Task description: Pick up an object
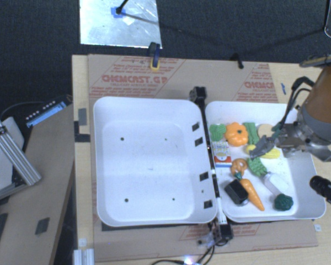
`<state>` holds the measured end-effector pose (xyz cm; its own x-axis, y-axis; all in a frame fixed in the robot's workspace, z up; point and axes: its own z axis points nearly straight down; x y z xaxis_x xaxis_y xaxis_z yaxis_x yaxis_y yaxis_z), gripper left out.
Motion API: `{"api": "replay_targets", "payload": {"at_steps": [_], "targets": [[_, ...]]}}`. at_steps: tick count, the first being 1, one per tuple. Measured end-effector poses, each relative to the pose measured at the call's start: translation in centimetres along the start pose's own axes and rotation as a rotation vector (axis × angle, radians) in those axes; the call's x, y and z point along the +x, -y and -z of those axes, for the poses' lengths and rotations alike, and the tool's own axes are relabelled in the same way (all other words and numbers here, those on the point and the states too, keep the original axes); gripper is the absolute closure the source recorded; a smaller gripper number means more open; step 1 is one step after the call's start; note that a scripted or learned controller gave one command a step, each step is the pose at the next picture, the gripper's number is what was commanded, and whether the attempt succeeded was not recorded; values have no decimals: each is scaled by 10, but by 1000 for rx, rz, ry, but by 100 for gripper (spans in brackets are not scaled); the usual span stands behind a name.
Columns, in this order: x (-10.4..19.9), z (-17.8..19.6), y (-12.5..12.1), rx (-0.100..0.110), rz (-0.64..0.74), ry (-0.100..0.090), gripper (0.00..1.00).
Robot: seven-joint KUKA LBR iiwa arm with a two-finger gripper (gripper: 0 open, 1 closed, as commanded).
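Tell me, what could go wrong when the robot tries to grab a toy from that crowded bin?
The toys lie packed together in the right bin, so the gripper might nudge the orange pumpkin or the green piece aside instead of catching one. The carrot leans on the black block, so lifting either could drag the other.

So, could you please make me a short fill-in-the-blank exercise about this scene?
1. The toys lie in the ____ bin.
2. The carrot lies right beside a ____ block.
3. The gripper hangs over the ____ bin.
4. The small pumpkin is ____ in colour.

Missing words: right; black; right; orange
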<state>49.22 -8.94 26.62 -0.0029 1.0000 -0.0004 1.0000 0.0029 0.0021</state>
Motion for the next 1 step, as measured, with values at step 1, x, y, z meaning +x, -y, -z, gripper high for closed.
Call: {"api": "replay_targets", "payload": {"at_steps": [1], "targets": [[-34, -131, -29, 6, -3, 0, 0]]}}
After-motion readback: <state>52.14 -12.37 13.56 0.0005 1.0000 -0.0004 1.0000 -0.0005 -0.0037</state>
